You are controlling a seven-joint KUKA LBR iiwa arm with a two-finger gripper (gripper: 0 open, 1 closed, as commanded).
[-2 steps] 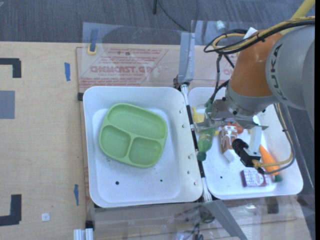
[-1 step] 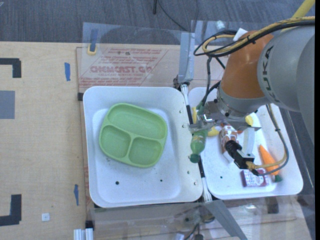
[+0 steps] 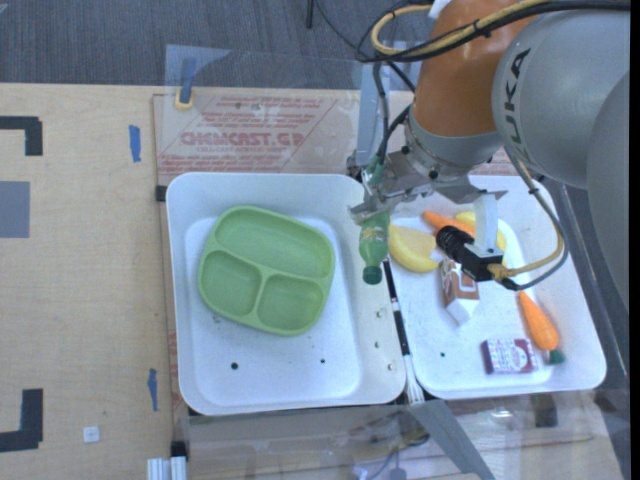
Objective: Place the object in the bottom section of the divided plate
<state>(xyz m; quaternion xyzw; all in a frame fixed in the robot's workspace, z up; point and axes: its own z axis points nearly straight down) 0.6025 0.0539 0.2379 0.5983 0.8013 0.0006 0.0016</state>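
Note:
A light green divided plate point(image 3: 265, 268) lies in the left bin point(image 3: 200, 368), with one long section along its far side and two smaller ones nearer the front. My gripper point(image 3: 373, 211) hovers over the seam between the two bins, just right of the plate. A small green bottle point(image 3: 373, 245) with a darker green cap hangs cap-down between its fingers. The bottle is above the left bin's right rim, apart from the plate.
The right bin point(image 3: 580, 368) holds a yellow fruit-like piece point(image 3: 412, 249), a carrot point(image 3: 539, 323), a second carrot point(image 3: 436, 220) partly under the arm, a small carton point(image 3: 459, 290) and a red box point(image 3: 508, 356). A clear sheet with red print point(image 3: 250, 133) lies behind the left bin.

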